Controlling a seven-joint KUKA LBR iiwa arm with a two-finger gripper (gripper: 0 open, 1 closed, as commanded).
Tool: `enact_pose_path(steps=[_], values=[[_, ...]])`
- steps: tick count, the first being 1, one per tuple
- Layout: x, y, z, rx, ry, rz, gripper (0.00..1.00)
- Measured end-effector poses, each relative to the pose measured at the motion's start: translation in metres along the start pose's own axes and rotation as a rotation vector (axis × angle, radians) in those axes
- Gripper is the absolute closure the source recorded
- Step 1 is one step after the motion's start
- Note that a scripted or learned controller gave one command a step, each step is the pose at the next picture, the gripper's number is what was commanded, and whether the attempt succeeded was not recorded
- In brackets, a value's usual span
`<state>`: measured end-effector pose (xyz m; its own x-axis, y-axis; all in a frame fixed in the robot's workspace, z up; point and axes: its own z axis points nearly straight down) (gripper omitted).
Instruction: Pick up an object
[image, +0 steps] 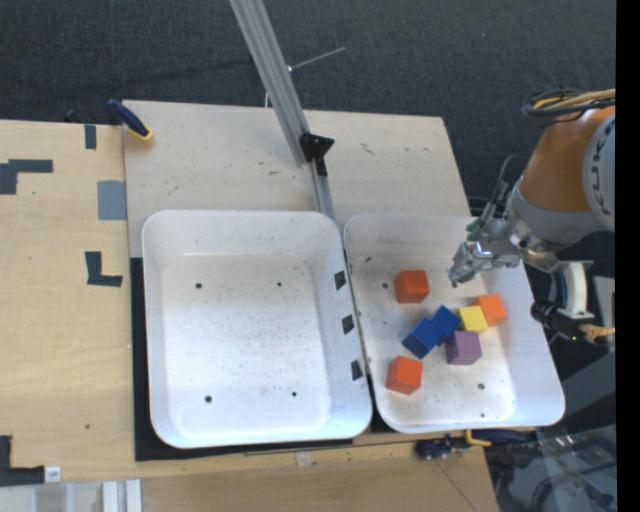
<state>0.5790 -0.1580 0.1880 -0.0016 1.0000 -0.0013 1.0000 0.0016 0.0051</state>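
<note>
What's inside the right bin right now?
The right bin holds two orange blocks, a blue block, a yellow block, a purple block and a small orange block. The gripper covers its far right corner.

A light wooden bench (60, 330) is seen from above, marked with grey and dark tape pieces (111, 200) on its left part. A paler board (220, 160) is laid across the back of it. A blue and yellow clamp (130, 119) is fixed at the board's back left corner. A slanted metal pole (275, 75) is mounted with a black bracket (316, 147) at the board's middle. Dark carpet (120, 50) is spread behind the bench.
</note>
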Motion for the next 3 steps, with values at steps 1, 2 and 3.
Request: enact_pose_path(steps=[1, 2, 3], values=[[-0.009, 0.002, -0.049, 0.000, -0.001, 0.000, 1.00], [-0.009, 0.003, -0.078, 0.003, 0.001, 0.000, 1.00], [0.045, -0.014, -0.074, 0.007, 0.002, -0.003, 1.00]])
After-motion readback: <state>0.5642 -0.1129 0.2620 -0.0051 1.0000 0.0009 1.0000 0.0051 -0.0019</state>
